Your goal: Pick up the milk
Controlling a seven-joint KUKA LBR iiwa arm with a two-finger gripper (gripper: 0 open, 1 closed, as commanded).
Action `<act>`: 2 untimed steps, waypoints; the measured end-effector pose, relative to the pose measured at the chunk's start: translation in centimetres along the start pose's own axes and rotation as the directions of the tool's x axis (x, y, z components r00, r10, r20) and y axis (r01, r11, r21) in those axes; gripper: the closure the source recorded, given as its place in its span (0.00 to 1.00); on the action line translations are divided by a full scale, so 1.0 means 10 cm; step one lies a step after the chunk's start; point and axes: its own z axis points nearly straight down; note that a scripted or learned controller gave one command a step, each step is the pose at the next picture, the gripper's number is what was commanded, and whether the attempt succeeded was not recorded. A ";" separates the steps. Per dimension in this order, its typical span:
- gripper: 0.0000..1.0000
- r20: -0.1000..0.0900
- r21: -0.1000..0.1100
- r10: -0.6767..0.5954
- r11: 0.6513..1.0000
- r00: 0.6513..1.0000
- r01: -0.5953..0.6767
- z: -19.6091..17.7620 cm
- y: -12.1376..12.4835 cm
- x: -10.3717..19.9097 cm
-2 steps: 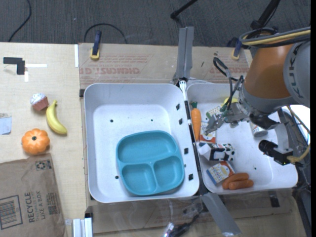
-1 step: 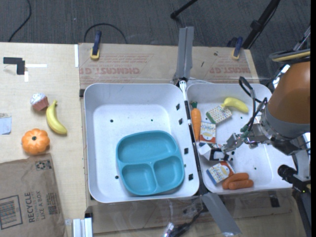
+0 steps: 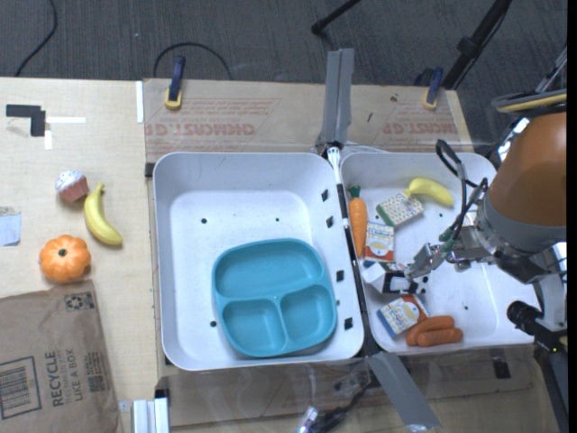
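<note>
Over the right bin (image 3: 478, 327) I see my arm (image 3: 532, 188) reaching in from the right, orange band up top, gripper (image 3: 422, 262) low near the bin's middle. I can't tell the gripper's state; that part is too small and cluttered. Just below and left of the gripper sits a small black-and-white carton (image 3: 403, 284), which I take for the milk, though I can't read it clearly; touching or just apart, I can't tell. Around it: a carrot (image 3: 358, 224) along the bin's left wall, a small box with orange print (image 3: 380, 241) beside it, a greenish packet (image 3: 399, 209) above, a banana (image 3: 430, 190) near the far wall, another small box (image 3: 399, 313) and sausages (image 3: 434, 333) near the front. Left bin (image 3: 180, 269) holds a blue divided tray (image 3: 273, 296). On the bench at far left: second banana (image 3: 100, 216), cupcake (image 3: 71, 186), little pumpkin (image 3: 65, 258), paper bag (image 3: 54, 359).
</note>
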 end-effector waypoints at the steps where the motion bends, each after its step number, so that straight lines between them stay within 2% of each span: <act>1: 0.00 -0.001 0.001 -0.033 0.999 0.999 0.033 0.98 0.21 -0.29; 2: 0.00 0.001 0.000 0.344 0.939 0.939 -0.344 0.97 0.92 -0.25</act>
